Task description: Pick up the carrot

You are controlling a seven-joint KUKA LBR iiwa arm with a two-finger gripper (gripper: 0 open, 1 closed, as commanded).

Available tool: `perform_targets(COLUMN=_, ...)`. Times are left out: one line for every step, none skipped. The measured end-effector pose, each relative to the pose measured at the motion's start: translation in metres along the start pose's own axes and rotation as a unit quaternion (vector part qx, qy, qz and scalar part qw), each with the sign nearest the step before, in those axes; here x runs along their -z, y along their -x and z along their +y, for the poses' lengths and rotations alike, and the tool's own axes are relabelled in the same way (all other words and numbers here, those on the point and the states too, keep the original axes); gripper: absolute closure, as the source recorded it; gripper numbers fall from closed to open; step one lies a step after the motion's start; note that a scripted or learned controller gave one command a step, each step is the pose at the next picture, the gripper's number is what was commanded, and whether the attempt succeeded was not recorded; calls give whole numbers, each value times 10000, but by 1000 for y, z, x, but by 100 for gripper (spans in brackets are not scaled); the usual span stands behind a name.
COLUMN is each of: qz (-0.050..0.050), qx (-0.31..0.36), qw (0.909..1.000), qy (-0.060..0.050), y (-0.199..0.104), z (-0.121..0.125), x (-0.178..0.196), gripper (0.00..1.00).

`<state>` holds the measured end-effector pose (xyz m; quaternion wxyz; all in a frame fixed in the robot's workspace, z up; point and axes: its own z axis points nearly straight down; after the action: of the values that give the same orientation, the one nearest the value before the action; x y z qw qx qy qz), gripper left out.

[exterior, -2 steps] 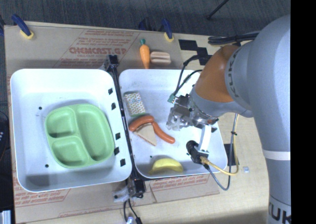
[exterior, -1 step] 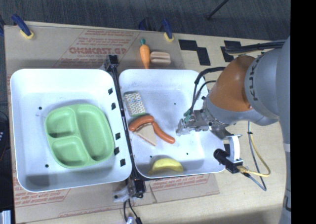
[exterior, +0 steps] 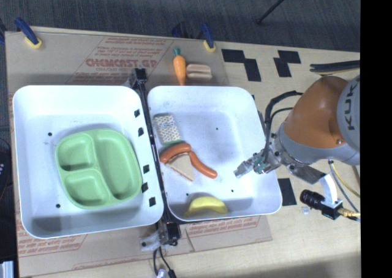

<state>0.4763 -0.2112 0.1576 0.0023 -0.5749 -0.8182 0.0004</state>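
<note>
The carrot (exterior: 179,68), orange with a green top, lies on the bench just behind the right bin's (exterior: 245,96) back rim, outside both bins and pointing toward me. My gripper (exterior: 248,166) hangs low over the right side of the right bin, near its front right corner. It is far from the carrot and nothing shows in its grasp. The orange-banded wrist (exterior: 315,120) sits above and to the right of it.
A tan bun-like toy (exterior: 198,72) lies right beside the carrot. In the right bin are a patterned block (exterior: 166,128), two orange sausages (exterior: 202,164), a pale wedge (exterior: 182,169) and a yellow piece (exterior: 206,205). A green divided plate (exterior: 98,166) rests in the left bin (exterior: 30,105).
</note>
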Motion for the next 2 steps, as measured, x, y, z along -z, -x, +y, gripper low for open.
perform_targets(qz=2, qx=-1135, qw=9935, qy=-6, y=-92, z=33, x=4, gripper=100)
perform_targets(qz=-13, qx=171, qw=9999, qy=10, y=-58, z=21, x=2, gripper=100)
